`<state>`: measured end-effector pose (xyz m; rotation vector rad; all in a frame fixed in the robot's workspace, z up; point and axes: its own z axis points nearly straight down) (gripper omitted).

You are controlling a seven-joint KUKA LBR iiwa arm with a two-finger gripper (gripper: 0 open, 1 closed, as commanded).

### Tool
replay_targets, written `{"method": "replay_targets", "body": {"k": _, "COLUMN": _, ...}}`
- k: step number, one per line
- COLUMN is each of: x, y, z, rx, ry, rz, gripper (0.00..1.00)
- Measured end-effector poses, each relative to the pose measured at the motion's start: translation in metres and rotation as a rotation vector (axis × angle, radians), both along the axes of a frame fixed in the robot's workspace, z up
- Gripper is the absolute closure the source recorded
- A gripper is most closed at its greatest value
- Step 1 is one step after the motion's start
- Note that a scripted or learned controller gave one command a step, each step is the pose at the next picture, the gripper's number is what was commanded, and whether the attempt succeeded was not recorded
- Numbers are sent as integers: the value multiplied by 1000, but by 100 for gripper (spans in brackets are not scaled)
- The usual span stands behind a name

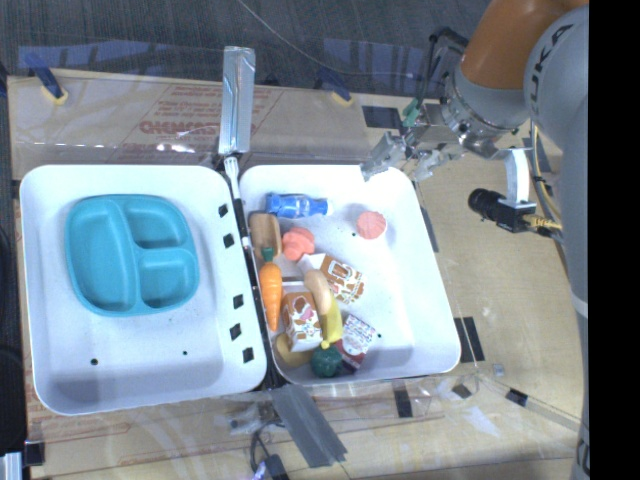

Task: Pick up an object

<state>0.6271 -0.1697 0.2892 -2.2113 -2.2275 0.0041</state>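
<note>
Orange-banded arm is parked up over the top right corner of the right bin [425, 268], with the gripper [398, 158] hanging just above the rim and its two fingers spread apart, nothing between them, so I'd call this the approach step: no pick made yet. All the candidates sit in that right bin, mostly crowded along its left wall and lower middle: a blue bottle [296, 206] lying on its side near the top, a tan bread-looking piece [264, 232] under it, a carrot [271, 295] running along the divider, a salmon-pink lump [298, 243], a couple of small printed cartons [342, 279], a banana [326, 310] across them, and something dark green [325, 363] at the bottom edge. Off on its own sits a pink round thing [371, 225], well apart from the pile and nearest the gripper, so my guess is that's the easiest grab. Next move needs the hand to swing in over the bin, line up on one item and drop straight down with the fingers staying wide until they straddle it; the pile stuff is touching, so a clean pinch there looks trickier. Left bin [40, 298] just has a teal divided tray [132, 252] lying flat in its upper half.
</note>
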Motion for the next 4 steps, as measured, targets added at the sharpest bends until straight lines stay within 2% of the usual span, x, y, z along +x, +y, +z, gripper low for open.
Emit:
{"method": "replay_targets", "body": {"k": 1, "x": -20, "y": 39, "z": -116, "rx": 2, "ry": 10, "rz": 56, "gripper": 0}}
{"method": "replay_targets", "body": {"k": 2, "x": 27, "y": 61, "z": -182, "rx": -6, "ry": -14, "rz": 155, "gripper": 0}}
{"method": "replay_targets", "body": {"k": 3, "x": -23, "y": 69, "z": -195, "rx": -6, "ry": -8, "rz": 245, "gripper": 0}}
{"method": "replay_targets", "body": {"k": 4, "x": -23, "y": 72, "z": -186, "rx": -3, "ry": -6, "rz": 253, "gripper": 100}}
